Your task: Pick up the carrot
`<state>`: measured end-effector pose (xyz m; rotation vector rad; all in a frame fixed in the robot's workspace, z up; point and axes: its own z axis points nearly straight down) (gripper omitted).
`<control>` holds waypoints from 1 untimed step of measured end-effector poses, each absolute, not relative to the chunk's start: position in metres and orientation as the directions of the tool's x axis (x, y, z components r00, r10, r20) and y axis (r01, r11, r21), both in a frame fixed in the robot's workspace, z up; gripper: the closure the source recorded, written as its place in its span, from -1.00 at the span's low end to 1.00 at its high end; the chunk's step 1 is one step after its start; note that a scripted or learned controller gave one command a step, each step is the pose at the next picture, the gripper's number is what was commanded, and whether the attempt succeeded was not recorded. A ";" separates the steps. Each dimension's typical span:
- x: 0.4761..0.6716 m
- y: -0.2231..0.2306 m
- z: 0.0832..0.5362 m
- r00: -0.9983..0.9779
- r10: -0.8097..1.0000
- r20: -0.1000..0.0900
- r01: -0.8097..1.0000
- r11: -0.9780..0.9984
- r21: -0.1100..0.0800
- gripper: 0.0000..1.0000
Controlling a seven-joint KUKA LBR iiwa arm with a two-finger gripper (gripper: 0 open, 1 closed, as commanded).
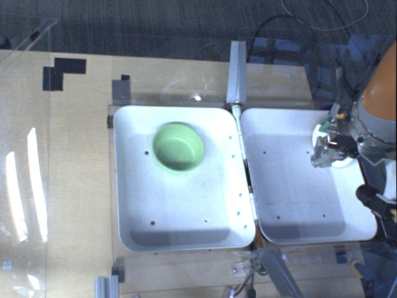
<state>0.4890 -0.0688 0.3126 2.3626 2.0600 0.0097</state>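
Over right bin [298, 197]: tool [324, 154] hung near the far-right wall; I couldn't tell its grip state.
Carrot: I couldn't locate it.
Left bin [180, 222]: green bowl [178, 146].
Advice: I judged confirming the carrot's position should precede descending.

The arm [379, 98] runs off the right side of the picture, so only its orange band and a bit of grey wrist can be made out. The hand [325, 155] is a small blurred tangle of grey metal over the right bin [291, 191]; whether anything sits between its fingers I cannot tell. Just under it lies something white and rounded with a green edge [322, 131], mostly covered by the hand and too small to name. The wrist hides the right bin's far right wall. A cable [310, 8] on the floor loops out past the top edge. At the bottom, a clear fixture [245, 269] is cut off.
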 end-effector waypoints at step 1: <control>0.489 -0.146 0.401 0.063 0.998 -0.003 0.998 -0.063 0.012 1.00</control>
